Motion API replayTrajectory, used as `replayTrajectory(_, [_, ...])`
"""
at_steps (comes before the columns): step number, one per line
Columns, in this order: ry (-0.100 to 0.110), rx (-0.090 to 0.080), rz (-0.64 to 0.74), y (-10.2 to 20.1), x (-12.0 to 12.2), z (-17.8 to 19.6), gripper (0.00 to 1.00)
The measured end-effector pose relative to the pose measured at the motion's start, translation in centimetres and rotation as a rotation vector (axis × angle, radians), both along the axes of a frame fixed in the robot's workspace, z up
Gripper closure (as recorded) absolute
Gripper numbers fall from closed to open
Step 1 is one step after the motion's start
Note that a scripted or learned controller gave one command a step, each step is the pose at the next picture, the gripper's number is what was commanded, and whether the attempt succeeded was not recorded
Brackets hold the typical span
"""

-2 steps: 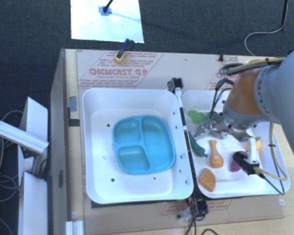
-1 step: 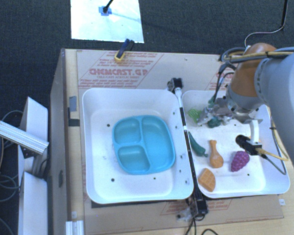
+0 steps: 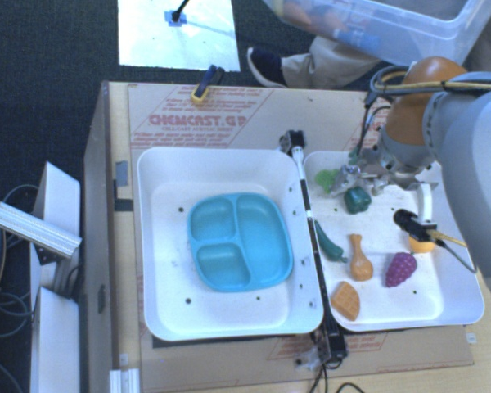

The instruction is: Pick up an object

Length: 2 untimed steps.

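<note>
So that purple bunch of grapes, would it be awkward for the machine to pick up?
Probably a little. The grapes look like a moulded toy, so likely stiff and light. The knobbly, rounded surface could slip between narrow fingers. Lying on the flat floor of the right bin, the bunch might rock or skid if nudged rather than tip.

Bright, even overhead light; soft shadows, slightly soft focus
</note>
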<state>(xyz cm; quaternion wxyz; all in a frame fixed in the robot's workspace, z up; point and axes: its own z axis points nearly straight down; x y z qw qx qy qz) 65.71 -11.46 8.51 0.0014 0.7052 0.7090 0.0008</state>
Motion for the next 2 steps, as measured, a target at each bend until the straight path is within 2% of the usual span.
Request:
replayTrajectory(1, [0.001,0.001,0.000,2.4,-1.3,1.7,0.00])
replayTrajectory(2, [-0.002,-0.001,0.004,2.3,-1.2,2.8,1.00])
